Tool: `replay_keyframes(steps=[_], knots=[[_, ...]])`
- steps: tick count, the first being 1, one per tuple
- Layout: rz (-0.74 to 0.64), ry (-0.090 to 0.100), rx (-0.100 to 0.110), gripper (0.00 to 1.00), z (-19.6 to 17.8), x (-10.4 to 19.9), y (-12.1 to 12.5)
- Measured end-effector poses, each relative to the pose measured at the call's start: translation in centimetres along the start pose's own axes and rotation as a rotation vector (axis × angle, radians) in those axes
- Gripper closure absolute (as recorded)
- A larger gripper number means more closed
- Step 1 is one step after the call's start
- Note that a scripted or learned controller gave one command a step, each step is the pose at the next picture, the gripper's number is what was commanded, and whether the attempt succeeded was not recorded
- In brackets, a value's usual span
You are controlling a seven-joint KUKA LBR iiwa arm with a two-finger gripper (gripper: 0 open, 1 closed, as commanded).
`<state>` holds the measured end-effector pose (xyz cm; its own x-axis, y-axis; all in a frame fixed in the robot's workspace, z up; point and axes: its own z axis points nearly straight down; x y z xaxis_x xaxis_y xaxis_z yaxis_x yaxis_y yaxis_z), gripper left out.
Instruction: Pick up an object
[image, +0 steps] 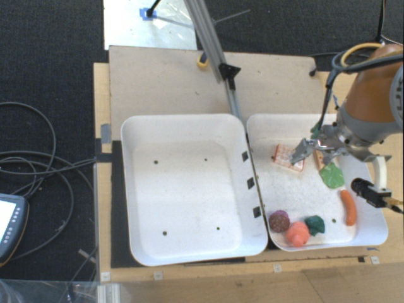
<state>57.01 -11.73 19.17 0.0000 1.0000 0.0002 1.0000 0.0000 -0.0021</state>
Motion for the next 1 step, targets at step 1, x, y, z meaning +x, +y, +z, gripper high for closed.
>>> replay_keyframes(steps=[1], knots=[[0.000,0.001,0.002,0.00,6.12,0.10,0.54]])
